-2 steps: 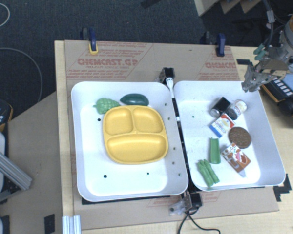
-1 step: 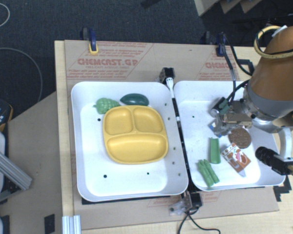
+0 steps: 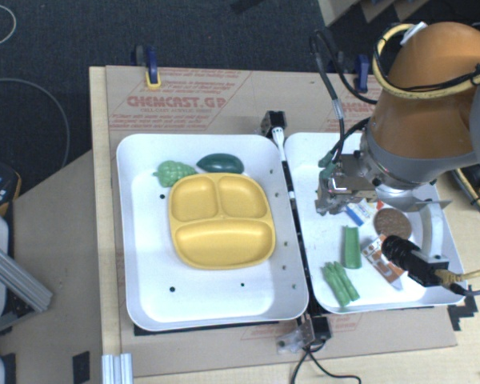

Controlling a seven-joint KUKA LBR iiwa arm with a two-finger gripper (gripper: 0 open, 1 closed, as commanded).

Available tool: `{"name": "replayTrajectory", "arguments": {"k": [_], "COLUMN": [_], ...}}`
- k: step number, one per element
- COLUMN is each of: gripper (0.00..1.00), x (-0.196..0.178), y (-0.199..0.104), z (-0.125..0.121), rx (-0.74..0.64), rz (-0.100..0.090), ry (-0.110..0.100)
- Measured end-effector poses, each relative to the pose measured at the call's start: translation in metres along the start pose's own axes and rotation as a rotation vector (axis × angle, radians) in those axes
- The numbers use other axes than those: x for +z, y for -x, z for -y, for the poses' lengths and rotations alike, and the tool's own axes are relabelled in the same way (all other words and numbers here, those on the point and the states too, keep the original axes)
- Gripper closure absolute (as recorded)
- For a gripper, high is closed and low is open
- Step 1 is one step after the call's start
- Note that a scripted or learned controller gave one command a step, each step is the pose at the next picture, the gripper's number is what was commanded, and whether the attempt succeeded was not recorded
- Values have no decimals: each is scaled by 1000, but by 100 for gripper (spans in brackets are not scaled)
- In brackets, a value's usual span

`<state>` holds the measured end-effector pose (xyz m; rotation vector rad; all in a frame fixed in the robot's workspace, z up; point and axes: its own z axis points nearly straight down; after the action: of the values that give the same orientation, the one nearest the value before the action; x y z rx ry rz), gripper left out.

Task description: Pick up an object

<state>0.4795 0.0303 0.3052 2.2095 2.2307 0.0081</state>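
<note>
Since the metal wrist block covers them from above, the fingers (image 3: 330, 202) can't be read: no telling how far apart they stand or whether anything is between them. They sit low over the rear of the right bin (image 3: 320, 246), near its inner wall.

Closest thing is a small blue-and-white piece (image 3: 355, 213), just beside them on the arm side and partly under the wrist. Next out is a brown round disc (image 3: 393, 220), its rear edge tucked under the arm's grey housing. Toward the front, a single green stick (image 3: 350, 247) lies flat, running front to back, apart from the fingers. Further front, a pair of green sticks (image 3: 338, 283) lie side by side, slanted, near the front rim. An orange-and-white piece (image 3: 382, 259) lies on the view's right of the single stick, close; contact unclear.

The arm (image 3: 428, 94), with its orange band, looms over the bin's rear right and hides that corner.

In the left bin (image 3: 144, 246), a yellow divided plate (image 3: 222, 218) sits mid-bin. A light green bumpy item (image 3: 174, 173) is at its rear left edge, and a dark green oval item (image 3: 220, 163) is just behind it. Both bins rest on a brown tabletop (image 3: 108, 214), with a blue clamp (image 3: 151, 61) at its rear edge.
</note>
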Motion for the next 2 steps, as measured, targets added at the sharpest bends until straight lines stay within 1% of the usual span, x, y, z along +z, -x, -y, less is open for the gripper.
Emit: {"name": "replayTrajectory", "arguments": {"k": [1, 2], "gripper": [100, 100], "x": [-94, -157], "y": [-53, -30], "z": [-2, -1], "rx": [2, 10], "rz": [-1, 1], "ry": [7, 5]}}
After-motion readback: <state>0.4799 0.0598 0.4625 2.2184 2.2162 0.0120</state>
